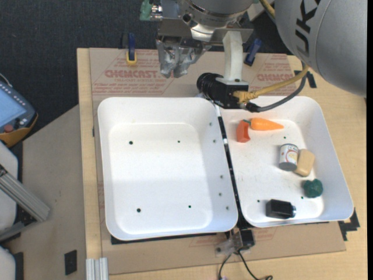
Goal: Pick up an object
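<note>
Jaws (176, 60) above left bin's (116, 112) far rim.

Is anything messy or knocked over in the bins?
Nothing looks spilled or broken. The small can lies on its side in the right bin, touching a tan block. The carrot, red piece, green lump and black block lie loose nearby.

1. Both bins (163, 174) look like smooth white plastic with a soft sheen.
2. The board (116, 69) under them is matt brown cardboard with red print.
3. The arm (326, 28) shell at 1 o'clock is smooth, glossy grey.
4. The can (287, 156) has a dull metal look.
5. The carrot (267, 125) appears to be smooth orange plastic.
6. The black block (280, 209) at 5 o'clock is matt.
</note>
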`<act>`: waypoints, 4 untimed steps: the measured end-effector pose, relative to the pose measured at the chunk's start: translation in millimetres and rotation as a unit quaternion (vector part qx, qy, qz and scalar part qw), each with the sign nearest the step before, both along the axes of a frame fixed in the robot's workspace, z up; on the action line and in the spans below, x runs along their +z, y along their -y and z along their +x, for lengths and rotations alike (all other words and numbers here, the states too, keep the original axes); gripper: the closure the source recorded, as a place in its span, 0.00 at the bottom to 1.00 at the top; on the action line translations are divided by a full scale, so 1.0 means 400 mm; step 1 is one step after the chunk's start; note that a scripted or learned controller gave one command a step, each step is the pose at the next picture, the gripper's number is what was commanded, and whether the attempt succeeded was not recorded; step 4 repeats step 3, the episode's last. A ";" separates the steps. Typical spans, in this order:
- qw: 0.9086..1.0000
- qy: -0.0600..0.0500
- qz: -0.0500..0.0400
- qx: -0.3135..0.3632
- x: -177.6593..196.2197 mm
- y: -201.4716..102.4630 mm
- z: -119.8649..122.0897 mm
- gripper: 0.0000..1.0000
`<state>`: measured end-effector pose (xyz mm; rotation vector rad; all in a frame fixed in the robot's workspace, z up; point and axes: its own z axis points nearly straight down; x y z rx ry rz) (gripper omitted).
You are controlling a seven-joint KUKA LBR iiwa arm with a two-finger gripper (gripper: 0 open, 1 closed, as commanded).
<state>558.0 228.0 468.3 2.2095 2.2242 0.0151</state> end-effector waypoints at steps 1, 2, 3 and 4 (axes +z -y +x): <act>1.000 0.001 0.000 0.001 0.026 -0.002 0.001 1.00; 1.000 0.003 0.001 0.001 0.052 -0.004 0.001 1.00; 1.000 -0.015 -0.005 -0.004 -0.352 0.011 0.000 1.00; 1.000 -0.015 -0.005 -0.004 -0.352 0.011 0.000 1.00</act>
